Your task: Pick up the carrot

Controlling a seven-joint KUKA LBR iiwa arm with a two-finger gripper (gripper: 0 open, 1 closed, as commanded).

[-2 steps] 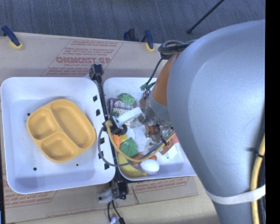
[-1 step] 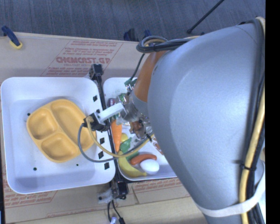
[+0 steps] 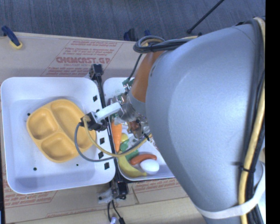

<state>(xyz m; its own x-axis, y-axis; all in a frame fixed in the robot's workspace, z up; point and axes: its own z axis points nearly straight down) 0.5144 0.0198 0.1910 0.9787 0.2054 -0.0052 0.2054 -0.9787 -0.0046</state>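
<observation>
Your carrot (image 3: 116, 135) lies in the right bin (image 3: 113, 85), hard against its left wall, beside a banana (image 3: 129, 166), a white egg (image 3: 150, 166) and a red piece (image 3: 141, 158). The tool (image 3: 134, 125) sits just right of the carrot; its opening cannot be told. A yellow divided plate (image 3: 57, 129) rests in the left bin (image 3: 18, 139).

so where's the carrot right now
In the camera view the carrot lies in the right bin, near its left wall, just above the banana and beside the gripper.
</observation>
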